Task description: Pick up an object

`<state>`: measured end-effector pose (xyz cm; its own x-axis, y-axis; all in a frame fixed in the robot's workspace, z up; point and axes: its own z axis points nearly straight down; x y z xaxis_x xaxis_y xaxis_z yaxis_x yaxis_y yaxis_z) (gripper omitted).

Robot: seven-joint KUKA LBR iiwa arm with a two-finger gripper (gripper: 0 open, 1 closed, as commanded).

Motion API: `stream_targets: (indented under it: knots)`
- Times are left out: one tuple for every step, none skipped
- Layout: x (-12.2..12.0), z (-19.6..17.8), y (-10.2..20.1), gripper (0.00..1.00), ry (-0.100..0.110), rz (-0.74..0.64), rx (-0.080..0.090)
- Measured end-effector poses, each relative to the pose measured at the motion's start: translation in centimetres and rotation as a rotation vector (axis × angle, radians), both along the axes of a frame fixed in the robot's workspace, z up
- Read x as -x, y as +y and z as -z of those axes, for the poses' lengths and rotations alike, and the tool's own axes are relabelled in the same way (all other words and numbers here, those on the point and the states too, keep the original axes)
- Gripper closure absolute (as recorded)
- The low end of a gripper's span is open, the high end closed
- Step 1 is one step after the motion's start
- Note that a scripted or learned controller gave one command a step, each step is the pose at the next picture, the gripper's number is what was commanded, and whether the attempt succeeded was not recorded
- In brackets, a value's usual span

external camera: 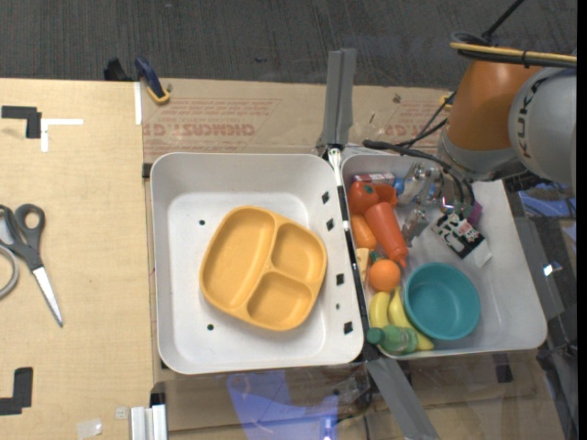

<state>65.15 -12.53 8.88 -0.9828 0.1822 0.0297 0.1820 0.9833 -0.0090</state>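
Cardboard-topped bench (73, 246), scissors (32, 255) at left | left bin (174, 337): yellow divided plate (263, 268) | right bin (514, 328): carrot (386, 231), orange (385, 274), bananas (390, 312), teal bowl (442, 302) | gripper (424, 202) low beside carrot, jaw state: cannot tell

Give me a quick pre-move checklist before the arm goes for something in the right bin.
1. Claw over the right bin: ok, it hangs above the bin's far end.
2. Claw open or shut: cannot tell, the wrist hides it.
3. Anything held already: cannot tell.
4. Targets in reach: ok, a toy carrot, an orange ball and a teal bowl lie in that bin.
5. Clear grasp: not ok, the carrot, ball and yellow banana are crowded along the left wall.
6. Left bin: ok, the yellow divided plate lies flat, away from the arm.
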Motion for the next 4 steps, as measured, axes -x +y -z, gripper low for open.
stream_targets:
  knots:
    - [2.8, -0.5, -6.3, 0.0, -0.035, -0.199, -0.005]
    - [0.8, -0.1, 0.3, 0.0, -0.018, -0.172, -0.008]
    - [3.9, -0.6, -9.7, 0.0, -0.036, -0.242, -0.006]
    - [0.8, 0.0, -0.4, 0.0, -0.016, -0.282, -0.013]
